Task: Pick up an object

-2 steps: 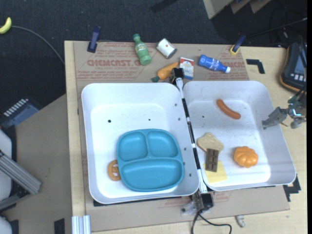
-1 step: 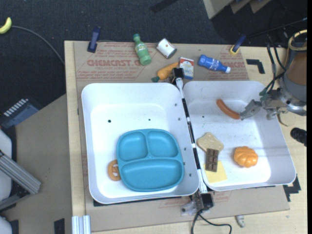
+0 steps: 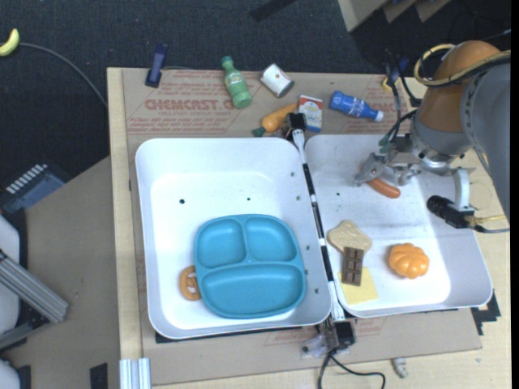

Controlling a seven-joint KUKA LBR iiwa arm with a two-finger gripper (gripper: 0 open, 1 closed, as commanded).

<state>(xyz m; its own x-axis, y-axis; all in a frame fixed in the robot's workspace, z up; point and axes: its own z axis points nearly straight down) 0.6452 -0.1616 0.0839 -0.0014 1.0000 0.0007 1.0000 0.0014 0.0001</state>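
Hovering gripper (image 3: 388, 171) over right bin (image 3: 462, 274), just above small orange-red hot dog (image 3: 384, 188) near far wall. Sausage end tucked under fingers; open or closed, cannot tell.

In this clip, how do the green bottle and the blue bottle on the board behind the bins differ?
The green bottle is green with a pale label; the blue bottle is blue with a white end. The green bottle lies nearly lengthwise up the view, behind the left bin; the blue bottle lies more crosswise, behind the right bin. Both lie on their sides on the board, outside the bins.
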